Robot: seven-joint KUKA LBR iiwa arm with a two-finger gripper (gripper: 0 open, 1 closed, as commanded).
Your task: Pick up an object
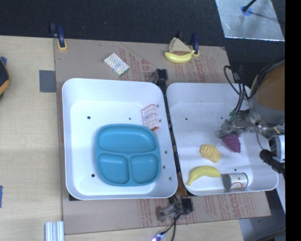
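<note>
My gripper [229,130] hangs low over the right bin [190,97], near its right side. Just below and to the right of it, a purple bunch of grapes [233,143] lies on the bin floor, touching or almost touching the gripper's tip. In the same bin, a yellow ridged piece [210,152] lies to the left of the grapes. A yellow banana [203,174] and a small can on its side [236,181] lie along the front wall.
The left bin [75,92] holds a blue divided plate [128,153] and a small red-and-white carton [150,117] by its right wall. Behind the bins on the cardboard lie a patterned packet [116,64] and another banana [179,57]. Cables hang beside the arm [268,92].
</note>
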